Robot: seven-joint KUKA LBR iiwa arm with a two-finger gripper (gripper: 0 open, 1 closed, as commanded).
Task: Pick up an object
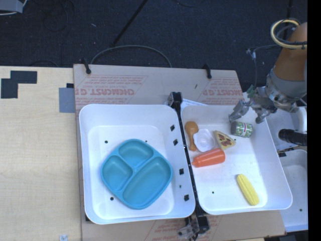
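1. Here, in the camera view, the gripper (249, 113) hangs over the right bin (281, 185), its jaws spread wide, gripping nothing; a small green can (243, 129) lies just below them.
2. The right bin holds one can, one carrot (208, 158), one corn cob (247, 189), one pizza slice (223, 139), one white piece (203, 140) and one tan piece (191, 132).
3. The left bin (90, 134) holds one blue divided plate (136, 173).

Below me the pale wooden surface (35, 149) carries a flat sheet of brown cardboard with red print (130, 87). On that cardboard sit two shallow white plastic bins side by side, touching along a black clipped seam: the left bin (93, 115) and the right bin (273, 187).
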